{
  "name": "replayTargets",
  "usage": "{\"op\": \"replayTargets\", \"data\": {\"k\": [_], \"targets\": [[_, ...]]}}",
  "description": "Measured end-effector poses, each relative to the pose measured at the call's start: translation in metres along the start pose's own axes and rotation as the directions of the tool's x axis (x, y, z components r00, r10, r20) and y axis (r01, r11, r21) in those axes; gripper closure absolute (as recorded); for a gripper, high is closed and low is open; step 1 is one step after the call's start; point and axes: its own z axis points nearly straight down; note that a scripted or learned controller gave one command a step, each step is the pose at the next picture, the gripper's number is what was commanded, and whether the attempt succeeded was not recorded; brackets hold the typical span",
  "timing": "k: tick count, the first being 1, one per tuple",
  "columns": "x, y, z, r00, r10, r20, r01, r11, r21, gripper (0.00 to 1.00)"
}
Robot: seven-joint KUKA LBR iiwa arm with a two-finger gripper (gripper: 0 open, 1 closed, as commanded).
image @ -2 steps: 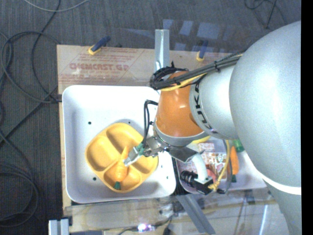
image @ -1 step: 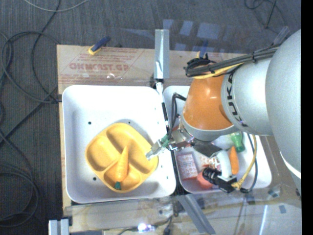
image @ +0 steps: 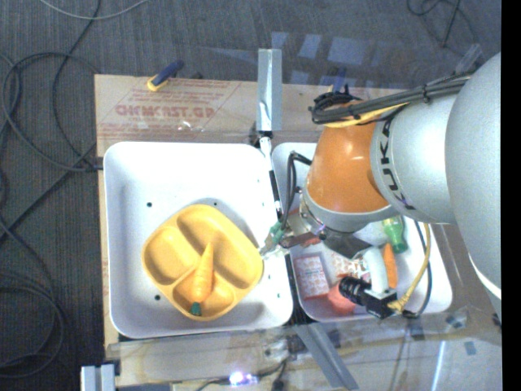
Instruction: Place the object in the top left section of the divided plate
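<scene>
- The pincer (image: 275, 239) hung at the inner edge of the right bin (image: 440, 300), just over the wall shared by the two bins. Its tips were small and half-hidden under the orange band (image: 346, 173), so I could not tell whether they were spread or pressed together, nor whether anything sat between them.
- Just to the pincer's left lay the divided plate (image: 167, 247), yellow, tilted on the floor of the left bin (image: 146, 173). Its near rim almost touched the pincer.
- A yellow-orange carrot (image: 202, 274) with a green end lay along the plate's middle ridge, left of and below the pincer. I judged this the task's object, resting on a divider and lower section rather than in the top left section, which looked bare.
- The arm's bulk covered much of the right bin; to the pincer's right and below it showed a red-printed packet (image: 312, 274), a green piece (image: 395, 233) and a slim orange piece (image: 390, 265), likely spare items waiting there.
- Both bins rested on a board of cardboard (image: 179, 108) with faded red print, above the pincer. A blue-and-yellow tool (image: 164, 75) lay on its far edge.
- Dark carpet (image: 49, 55) with loose cables surrounded the bench.
</scene>
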Motion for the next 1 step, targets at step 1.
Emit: {"op": "replayTargets", "data": {"k": [1], "targets": [[-0.043,-0.0127,-0.0665,0.994,0.113,0.004,-0.113,0.994,-0.004,1.0]]}}
